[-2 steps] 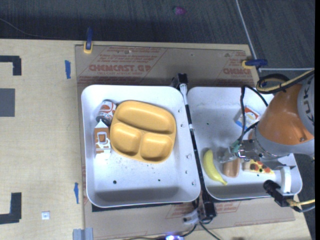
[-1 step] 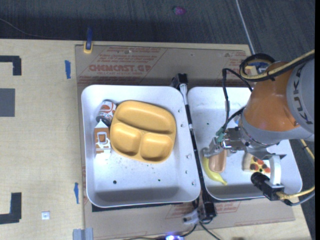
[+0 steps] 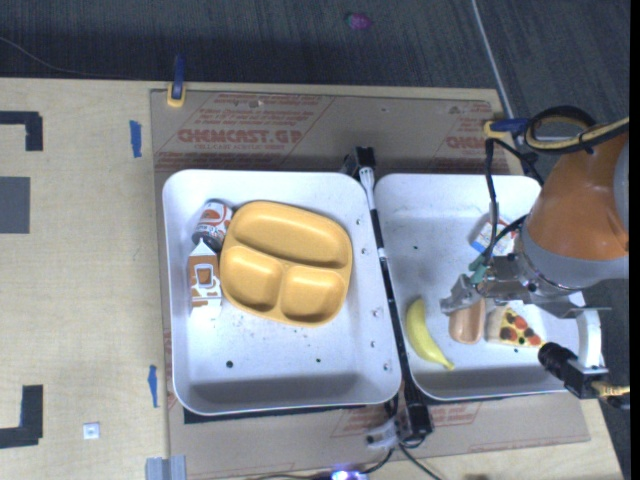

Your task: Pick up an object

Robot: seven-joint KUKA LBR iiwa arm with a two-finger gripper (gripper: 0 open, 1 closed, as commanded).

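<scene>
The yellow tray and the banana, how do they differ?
The yellow tray is far bigger than the banana. The tray is broad with three moulded compartments, while the banana is a slim curved piece. The tray lies in the left bin, the banana in the right bin near the gripper. Both are yellow.

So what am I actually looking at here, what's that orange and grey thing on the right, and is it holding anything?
That is a robot arm, seen from one camera fixed above the bench, looking down at a slant. Its gripper hangs low in the right white bin, above a hot dog toy, beside a pizza slice toy and a banana. I cannot tell whether it holds anything. The left bin contains a yellow divided tray, a small can and an orange-and-white carton.
</scene>
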